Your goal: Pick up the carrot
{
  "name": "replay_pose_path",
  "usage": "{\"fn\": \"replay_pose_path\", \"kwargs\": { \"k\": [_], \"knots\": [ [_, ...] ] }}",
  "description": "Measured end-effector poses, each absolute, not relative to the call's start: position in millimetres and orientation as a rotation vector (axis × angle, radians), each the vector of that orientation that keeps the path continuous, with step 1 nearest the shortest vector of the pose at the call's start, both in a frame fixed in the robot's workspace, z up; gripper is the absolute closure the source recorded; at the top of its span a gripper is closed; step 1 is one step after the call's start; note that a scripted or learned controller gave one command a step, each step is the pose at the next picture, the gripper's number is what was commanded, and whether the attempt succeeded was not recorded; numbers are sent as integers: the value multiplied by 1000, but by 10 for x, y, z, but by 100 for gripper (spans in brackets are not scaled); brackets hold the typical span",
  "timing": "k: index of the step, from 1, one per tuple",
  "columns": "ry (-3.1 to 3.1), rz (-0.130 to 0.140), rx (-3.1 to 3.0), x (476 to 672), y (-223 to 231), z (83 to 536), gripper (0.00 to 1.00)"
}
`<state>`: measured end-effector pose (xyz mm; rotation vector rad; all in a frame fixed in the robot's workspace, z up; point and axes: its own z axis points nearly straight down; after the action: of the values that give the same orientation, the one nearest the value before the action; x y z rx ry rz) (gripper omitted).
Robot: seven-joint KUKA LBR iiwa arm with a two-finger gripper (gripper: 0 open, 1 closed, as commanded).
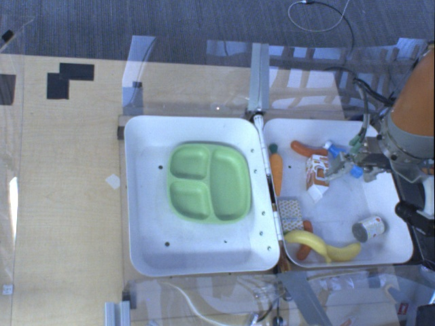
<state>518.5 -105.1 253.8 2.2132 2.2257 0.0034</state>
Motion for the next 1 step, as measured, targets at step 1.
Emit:
{"fn": "replay_pose_path", "kwargs": {
  "k": [1],
  "knots": [
    [2320, 3, 2116, 5280, -570, 1843, 0]
  ]
}}
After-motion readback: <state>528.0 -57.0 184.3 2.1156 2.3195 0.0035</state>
